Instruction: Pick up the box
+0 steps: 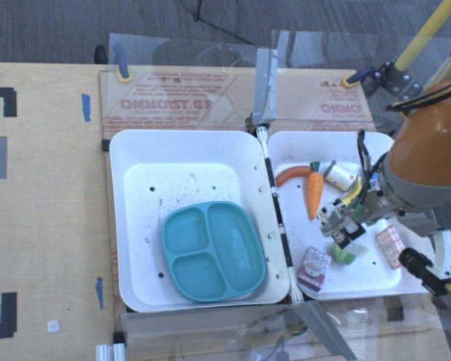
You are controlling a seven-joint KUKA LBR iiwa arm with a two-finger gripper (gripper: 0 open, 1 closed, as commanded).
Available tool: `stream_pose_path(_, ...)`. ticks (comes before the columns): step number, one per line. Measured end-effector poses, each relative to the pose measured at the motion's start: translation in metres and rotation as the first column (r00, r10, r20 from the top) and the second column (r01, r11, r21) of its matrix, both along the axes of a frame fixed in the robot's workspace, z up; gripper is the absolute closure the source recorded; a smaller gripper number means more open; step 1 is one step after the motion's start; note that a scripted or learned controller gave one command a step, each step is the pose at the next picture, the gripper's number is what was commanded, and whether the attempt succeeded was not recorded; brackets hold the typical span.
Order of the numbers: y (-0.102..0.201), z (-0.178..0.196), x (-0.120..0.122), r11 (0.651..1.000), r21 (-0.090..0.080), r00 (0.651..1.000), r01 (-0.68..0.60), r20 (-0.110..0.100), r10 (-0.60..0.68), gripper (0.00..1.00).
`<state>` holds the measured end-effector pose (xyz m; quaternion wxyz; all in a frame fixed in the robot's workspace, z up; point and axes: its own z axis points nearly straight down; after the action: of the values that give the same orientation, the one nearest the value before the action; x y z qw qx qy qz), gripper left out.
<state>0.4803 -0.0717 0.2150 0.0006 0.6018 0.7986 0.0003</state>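
A small white and red box (391, 245) lies near the right end of the right bin (289, 145), close to its front wall. My gripper (341, 226) hangs low over the middle of that bin, a short way left of the box and apart from it. Just under the gripper sits a green item (343, 256), and a yellow item (352, 192) shows beside the wrist. The grey arm with its orange band (428, 145) comes in from the right and hides the bin's far right part.
The right bin also holds a carrot (314, 194), an orange sausage shape (292, 174), a white cylinder (340, 174) and a pink and grey packet (313, 268) at the front. In the left bin (135, 156) lies a teal divided plate (213, 250).
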Motion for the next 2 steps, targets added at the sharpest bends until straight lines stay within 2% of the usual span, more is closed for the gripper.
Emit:
stream_pose_path(1,0.0616,0.0079,-0.0002,0.984,0.0,0.984,-0.176,0.0,0.176,1.0)
stream_pose_path(2,0.0614,0.008,-0.0002,0.985,0.0,0.984,-0.175,0.001,0.175,0.0)
